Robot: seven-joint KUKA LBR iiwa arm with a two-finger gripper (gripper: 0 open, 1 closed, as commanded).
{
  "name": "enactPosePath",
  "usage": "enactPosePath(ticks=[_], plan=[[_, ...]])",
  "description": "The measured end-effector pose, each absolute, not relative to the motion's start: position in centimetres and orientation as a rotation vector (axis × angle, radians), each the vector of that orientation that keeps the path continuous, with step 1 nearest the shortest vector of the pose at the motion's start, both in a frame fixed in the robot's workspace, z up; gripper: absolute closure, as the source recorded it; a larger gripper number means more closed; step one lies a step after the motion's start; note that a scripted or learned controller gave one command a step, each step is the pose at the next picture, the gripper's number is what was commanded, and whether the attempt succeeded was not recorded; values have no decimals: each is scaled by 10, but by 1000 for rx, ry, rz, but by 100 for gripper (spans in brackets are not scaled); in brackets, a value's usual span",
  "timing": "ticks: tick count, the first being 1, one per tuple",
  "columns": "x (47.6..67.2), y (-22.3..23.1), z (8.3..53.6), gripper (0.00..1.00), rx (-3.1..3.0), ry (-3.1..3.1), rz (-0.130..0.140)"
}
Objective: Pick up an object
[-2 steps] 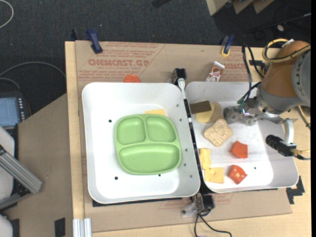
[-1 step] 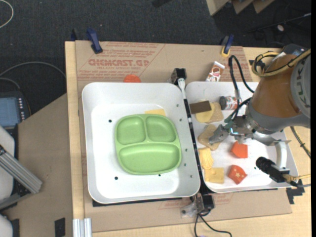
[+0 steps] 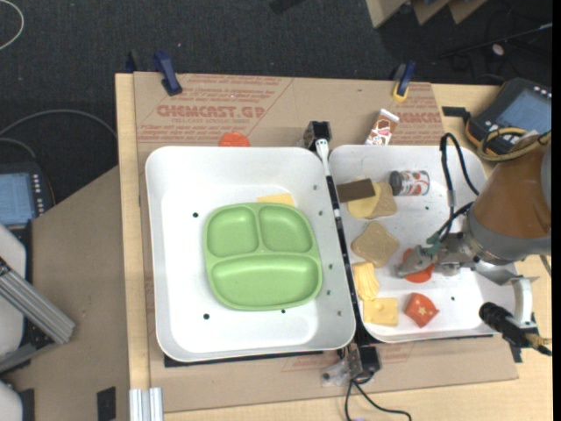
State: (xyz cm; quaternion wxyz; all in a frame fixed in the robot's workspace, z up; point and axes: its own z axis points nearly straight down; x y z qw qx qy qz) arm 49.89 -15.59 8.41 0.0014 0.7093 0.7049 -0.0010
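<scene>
From the camera view above the bench, the arm (image 3: pixel 513 213) is reaching in from the right and bending down over the right bin (image 3: pixel 456 160), with its gripper (image 3: pixel 419 261) hanging low near the bin's middle. Whether that gripper is open or closed cannot be told from here, since its tip is merging with a small red object (image 3: pixel 420 275) lying right under it. That red piece is looking like the nearest candidate for the pick, sitting directly below and a touch toward the front edge of the bin, so the coming move is probably calling for little more than a straight descent. Its outline is too small to give a long axis. Other things are lying close around: a tan bread slice (image 3: pixel 375 243) just to the left, a red strawberry-like piece (image 3: pixel 422 309) nearer the front, two yellow cheese pieces (image 3: pixel 372 296) at the front left, a brown block (image 3: pixel 355 189) resting on another tan slice, and a small can (image 3: pixel 409 182) lying on its side toward the back. In the left bin (image 3: pixel 171 235), a green divided plate (image 3: pixel 261 257) is sitting in the middle, well apart from the arm, with a pale yellow piece (image 3: pixel 276 200) peeking out behind it.
</scene>
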Motion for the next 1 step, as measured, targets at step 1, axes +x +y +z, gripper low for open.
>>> enactPosePath(ticks=[1], plan=[[500, -151, 95, 100, 2222, 2217, 1]])
